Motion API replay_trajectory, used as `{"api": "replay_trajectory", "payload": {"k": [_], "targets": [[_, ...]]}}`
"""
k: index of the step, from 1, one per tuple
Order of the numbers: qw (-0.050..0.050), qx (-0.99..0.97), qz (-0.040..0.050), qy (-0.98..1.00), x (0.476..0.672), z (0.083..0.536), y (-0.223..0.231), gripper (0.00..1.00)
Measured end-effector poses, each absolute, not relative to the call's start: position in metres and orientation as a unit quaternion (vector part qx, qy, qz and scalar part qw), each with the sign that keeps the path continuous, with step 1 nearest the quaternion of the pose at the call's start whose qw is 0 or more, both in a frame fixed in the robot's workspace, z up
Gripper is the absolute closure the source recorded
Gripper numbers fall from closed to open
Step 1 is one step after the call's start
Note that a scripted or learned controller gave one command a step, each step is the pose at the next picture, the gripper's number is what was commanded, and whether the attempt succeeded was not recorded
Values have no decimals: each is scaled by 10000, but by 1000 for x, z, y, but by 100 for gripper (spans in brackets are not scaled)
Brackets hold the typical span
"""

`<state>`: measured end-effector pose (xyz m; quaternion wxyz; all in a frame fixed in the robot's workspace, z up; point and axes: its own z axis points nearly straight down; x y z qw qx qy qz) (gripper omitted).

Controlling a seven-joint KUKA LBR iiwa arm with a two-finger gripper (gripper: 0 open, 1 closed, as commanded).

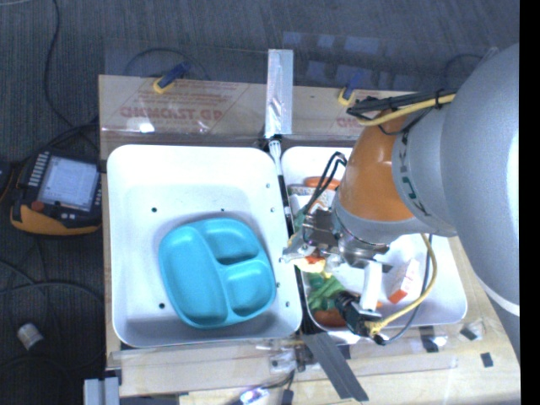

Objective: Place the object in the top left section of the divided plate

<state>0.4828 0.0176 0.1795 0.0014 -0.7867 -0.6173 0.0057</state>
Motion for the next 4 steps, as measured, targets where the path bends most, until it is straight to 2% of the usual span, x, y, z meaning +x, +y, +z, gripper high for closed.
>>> {"api": "replay_trajectory", "payload": {"k": [1, 2, 3, 4], "targets": [[23, -8227, 49, -5684, 483, 179, 14, 100], [43, -8223, 98, -5690, 482, 184, 14, 100], [1, -8215, 54, -5702, 486, 231, 70, 100], [17, -6885, 51, -7252, 484, 234, 91, 100]]}}
